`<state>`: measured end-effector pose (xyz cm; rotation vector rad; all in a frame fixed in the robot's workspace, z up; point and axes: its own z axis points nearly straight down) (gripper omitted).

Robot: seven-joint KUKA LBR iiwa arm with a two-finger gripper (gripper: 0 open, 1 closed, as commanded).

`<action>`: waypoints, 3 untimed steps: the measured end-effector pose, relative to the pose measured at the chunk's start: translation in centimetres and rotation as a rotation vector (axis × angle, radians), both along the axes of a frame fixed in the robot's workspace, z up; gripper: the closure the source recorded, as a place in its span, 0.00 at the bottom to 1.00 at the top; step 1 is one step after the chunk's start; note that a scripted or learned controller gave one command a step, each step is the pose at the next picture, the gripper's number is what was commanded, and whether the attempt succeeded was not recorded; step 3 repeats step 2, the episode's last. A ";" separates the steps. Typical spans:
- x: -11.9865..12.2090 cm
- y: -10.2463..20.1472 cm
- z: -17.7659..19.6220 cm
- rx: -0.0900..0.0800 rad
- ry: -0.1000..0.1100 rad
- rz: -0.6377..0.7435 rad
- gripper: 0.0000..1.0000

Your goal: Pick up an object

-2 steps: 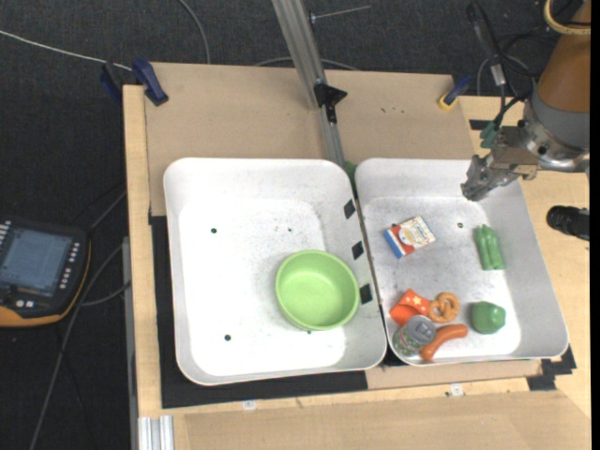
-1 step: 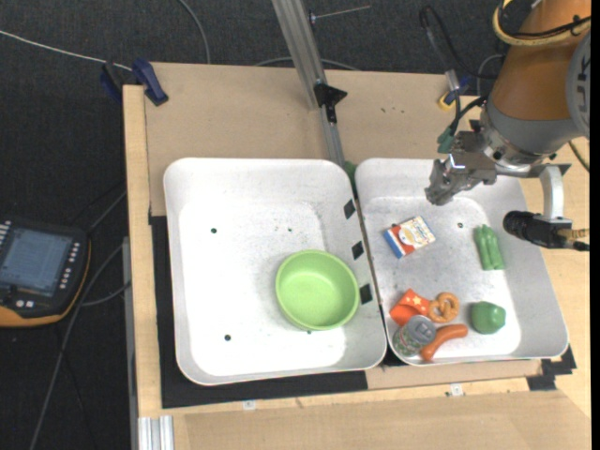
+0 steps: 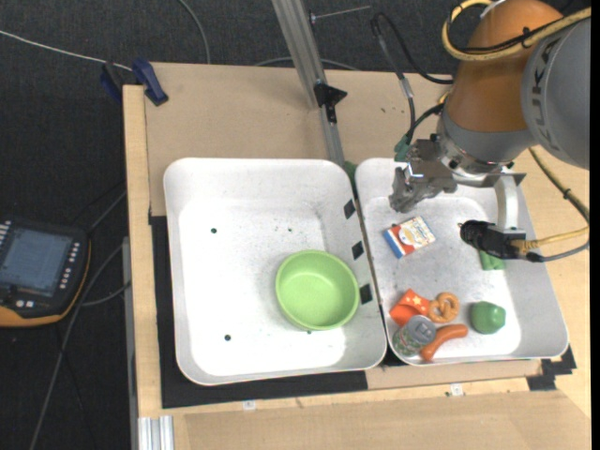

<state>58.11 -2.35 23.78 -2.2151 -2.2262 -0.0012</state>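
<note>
Hovering above the right bin [image 3: 539, 331] near a small carton [image 3: 410, 236], the tool [image 3: 410, 195] has an unreadable grip state.

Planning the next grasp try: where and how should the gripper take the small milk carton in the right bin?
Grip the milk carton across its shorter sides, coming straight down from above. It lies flat and slightly tilted, apart from the other toys, with bare bin floor around it.

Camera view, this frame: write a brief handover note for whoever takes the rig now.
Gripper: over the right white bin's far end, nothing seen between its fingers; open or shut unclear.
Right bin: small red, white and blue carton, orange block, pretzel-shaped toy, red sausage-shaped toy, green rounded toy.
Left white bin: light green plastic bowl.
Done: nothing lifted.
Left: the pick.
</note>
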 end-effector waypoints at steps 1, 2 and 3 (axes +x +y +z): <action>-0.7 5.0 0.4 0.000 -0.001 0.000 1.00; -0.3 10.1 1.2 0.000 -0.001 0.000 1.00; -0.3 10.1 1.2 0.000 -0.001 0.000 1.00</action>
